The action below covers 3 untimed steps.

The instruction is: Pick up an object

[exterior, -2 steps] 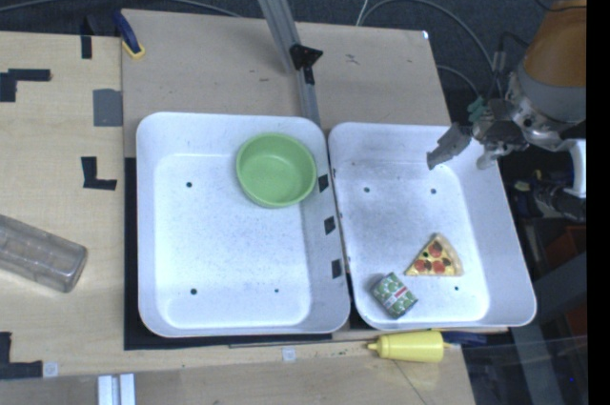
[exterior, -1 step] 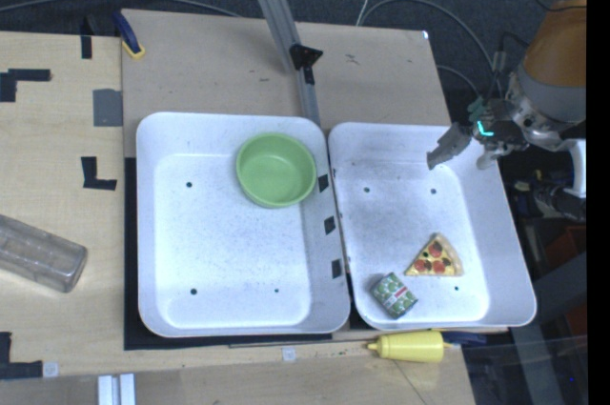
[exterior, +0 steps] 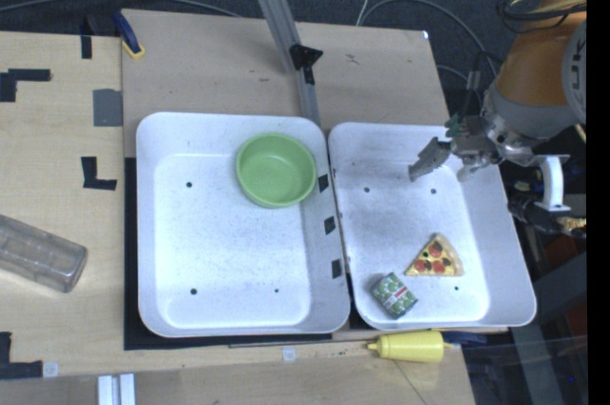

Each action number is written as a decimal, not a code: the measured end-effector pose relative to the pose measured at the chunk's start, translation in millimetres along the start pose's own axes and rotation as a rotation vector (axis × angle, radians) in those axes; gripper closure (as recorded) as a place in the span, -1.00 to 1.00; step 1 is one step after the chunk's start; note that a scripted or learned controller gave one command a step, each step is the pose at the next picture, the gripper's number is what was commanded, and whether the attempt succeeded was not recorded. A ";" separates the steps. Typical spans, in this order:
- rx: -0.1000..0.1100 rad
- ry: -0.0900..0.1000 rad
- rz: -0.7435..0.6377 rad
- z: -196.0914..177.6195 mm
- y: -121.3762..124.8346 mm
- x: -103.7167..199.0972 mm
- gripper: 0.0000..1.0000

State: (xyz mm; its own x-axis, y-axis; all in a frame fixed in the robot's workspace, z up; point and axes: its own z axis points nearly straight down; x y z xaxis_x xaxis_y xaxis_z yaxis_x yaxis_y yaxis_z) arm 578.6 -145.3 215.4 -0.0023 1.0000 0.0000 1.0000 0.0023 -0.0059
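White speckled plastic makes up both bins on the bench. In the right bin (exterior: 381,155), a pizza-slice toy (exterior: 436,257) lies near the front right corner, and a small green packet (exterior: 393,294) sits just beside it, close to the front rim. The left bin (exterior: 172,232) carries a green bowl (exterior: 276,170) near its back right corner. The hand (exterior: 448,155) hangs over the back right part of the right bin (well apart from the toy and the packet); I cannot tell whether it is parted or closed. A yellow bottle (exterior: 412,347) lies on the bench along the right bin's front edge.
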 end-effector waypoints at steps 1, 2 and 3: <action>0.003 0.001 0.001 64.6 -3.0 -1.9 -1.00; 0.001 0.000 0.000 125.4 3.9 -0.8 -1.00; -0.002 0.001 -0.001 111.8 4.9 -0.3 1.00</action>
State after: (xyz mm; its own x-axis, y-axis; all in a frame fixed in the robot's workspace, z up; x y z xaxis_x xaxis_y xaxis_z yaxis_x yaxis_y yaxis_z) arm 582.9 -145.7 103.6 -0.0030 1.0000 0.0007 1.0000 0.0030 -0.0034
